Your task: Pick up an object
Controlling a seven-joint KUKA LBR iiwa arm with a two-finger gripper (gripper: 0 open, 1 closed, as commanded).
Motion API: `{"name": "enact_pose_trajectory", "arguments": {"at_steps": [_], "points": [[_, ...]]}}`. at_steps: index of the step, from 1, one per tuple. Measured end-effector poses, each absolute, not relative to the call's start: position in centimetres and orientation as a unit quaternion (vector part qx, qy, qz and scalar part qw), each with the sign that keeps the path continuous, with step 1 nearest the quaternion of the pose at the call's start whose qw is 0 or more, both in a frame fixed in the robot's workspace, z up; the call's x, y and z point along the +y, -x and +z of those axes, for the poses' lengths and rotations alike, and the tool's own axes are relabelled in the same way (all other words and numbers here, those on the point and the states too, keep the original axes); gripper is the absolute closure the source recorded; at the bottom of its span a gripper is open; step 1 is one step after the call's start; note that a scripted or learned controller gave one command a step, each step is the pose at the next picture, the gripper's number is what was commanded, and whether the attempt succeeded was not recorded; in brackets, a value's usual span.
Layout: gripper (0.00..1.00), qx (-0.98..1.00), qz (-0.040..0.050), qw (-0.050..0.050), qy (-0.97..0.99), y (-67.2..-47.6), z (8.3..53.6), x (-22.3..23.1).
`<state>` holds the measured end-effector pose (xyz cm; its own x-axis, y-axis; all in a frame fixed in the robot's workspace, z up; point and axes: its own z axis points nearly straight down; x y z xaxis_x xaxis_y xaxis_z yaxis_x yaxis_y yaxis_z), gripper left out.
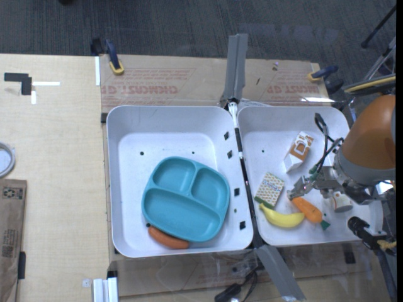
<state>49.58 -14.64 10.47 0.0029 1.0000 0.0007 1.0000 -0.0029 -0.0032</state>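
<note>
A: Dark carpet lies behind a pale counter [50, 143] that carries two white bins. What sits where?

B: Left bin [119, 168]: a teal divided plate [186, 198], with an orange sausage-like piece [169, 238] poking out from under its near edge. Right bin [252, 137]: a banana [283, 218], a carrot [306, 209], a patterned sachet [270, 188] and a small carton [300, 148].

A: And the arm?

B: It reaches in from the right, orange band over the right bin's far side. The end effector [306, 187] hangs low, just above the carrot's upper left end.

A: Open or closed?

B: Cannot tell; the tip is a small dark tangle of metal and cable. Nothing is visibly held.

A: What does the next move turn on?

B: The carrot lies directly below and slightly toward the near wall, long axis slanting from upper left down to lower right, its leafy end toward the bin's corner. The banana touches or nearly touches it on the left, curving along the near wall. A short descent would likely meet the carrot first, though the crowding banana could spoil the grasp.
</note>
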Motion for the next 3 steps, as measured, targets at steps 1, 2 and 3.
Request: {"name": "enact_pose_trajectory", "arguments": {"at_steps": [1,2,3], "points": [[0.00,-0.706,0.0010,0.002,0.708,-48.1,9.0,-12.6],[1.00,-0.704,0.0010,0.002,0.710,-48.1,9.9,-12.7],[1.00,-0.708,0.0011,0.000,0.706,-57.2,19.1,-8.1]]}}
